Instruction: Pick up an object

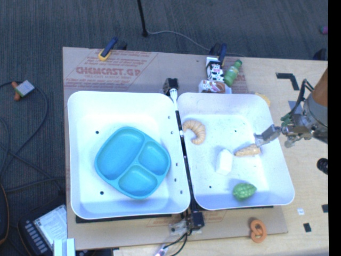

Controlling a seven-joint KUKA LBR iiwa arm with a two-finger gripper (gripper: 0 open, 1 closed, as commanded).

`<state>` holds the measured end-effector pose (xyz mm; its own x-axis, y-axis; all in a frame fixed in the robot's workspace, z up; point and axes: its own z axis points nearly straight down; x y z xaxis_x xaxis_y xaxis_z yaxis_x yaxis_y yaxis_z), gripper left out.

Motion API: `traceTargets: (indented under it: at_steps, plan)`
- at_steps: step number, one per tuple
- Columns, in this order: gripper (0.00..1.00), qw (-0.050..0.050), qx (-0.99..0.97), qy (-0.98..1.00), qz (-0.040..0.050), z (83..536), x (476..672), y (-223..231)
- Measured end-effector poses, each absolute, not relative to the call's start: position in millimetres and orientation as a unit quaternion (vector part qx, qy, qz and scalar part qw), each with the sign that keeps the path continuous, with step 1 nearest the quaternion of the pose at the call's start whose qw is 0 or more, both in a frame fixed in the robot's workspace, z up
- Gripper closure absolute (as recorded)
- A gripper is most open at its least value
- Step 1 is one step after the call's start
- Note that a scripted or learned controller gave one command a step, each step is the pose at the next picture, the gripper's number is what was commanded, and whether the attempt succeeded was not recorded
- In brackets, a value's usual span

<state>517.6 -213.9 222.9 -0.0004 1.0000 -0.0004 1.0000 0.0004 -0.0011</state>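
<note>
While hovering at the right bin's (pixel 277 143) far-right rim, the gripper (pixel 265 136), its opening impossible to judge and nothing visibly held, is poising just above the carrot (pixel 248 151), likeliest target; croissant (pixel 195 130), white block (pixel 224 161) and green fruit (pixel 244 191) are lying inside that bin.

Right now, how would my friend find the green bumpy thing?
Look in the right bin. Go to its near corner, below the white block. The green bumpy ball sits there, the one green thing in that bin.
</note>
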Motion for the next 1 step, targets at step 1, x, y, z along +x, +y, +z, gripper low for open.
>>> traceTargets:
  at_steps: [1]
  plan:
    - [0.0, 0.003, -0.704, -0.71, -0.0053, 96.8, 561.8, -212.9]
